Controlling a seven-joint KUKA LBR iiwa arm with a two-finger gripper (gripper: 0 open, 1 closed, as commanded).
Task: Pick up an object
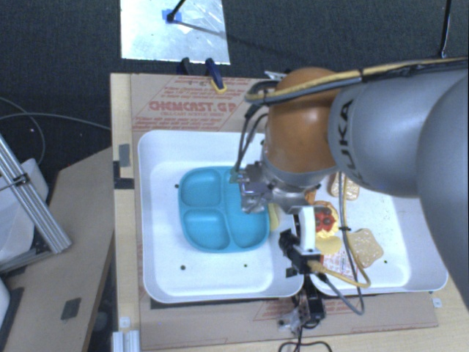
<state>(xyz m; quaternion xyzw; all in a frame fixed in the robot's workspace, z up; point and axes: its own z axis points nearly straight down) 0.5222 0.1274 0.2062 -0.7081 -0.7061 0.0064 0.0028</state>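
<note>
- Two shallow white bins sit side by side on the counter [121, 270], the left bin [157, 270] and the right bin [414, 273]. They share a middle wall, so I'd guess whatever is dropped stays within the arm's reach.
- Nearest me in the right bin, a flat tan piece [364, 246] lies loose just beside a red-and-yellow packet [327, 221], which the wrist partly hides.
- One blue tray [216, 215] with three compartments lies flat and alone in the left bin, its right edge close to the middle wall.
- At that right edge hangs the pincer [253, 196], pointed down. I judge it is there because the rim is the only part of so flat a thing that offers a hold. Whether it is apart or together I cannot tell, and I see nothing held in it.
- Behind it, the grey arm [388, 130] with its orange band looms over the right bin and covers much of it.
- Farther off, a cardboard sheet [190, 105] with red lettering lies under the bins, likely as padding, and past it a shiny foil sheet [172, 20] rests on dark floor.
</note>
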